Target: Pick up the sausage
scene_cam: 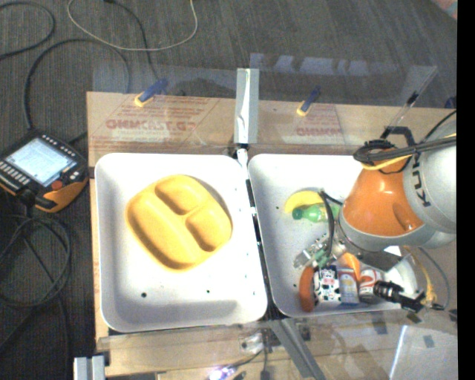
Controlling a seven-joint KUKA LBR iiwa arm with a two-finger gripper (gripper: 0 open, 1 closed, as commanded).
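Dark carpet floor with trailing cables beyond the cardboard-topped bench.

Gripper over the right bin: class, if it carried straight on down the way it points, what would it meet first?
Most likely the pile in the right bin: the gripper hangs just above the sausage and a white carton. Which one comes first is unclear, as depth is hard to judge.

We see the arm crowding the right bin; clutter hems the sausage, open toward its left.
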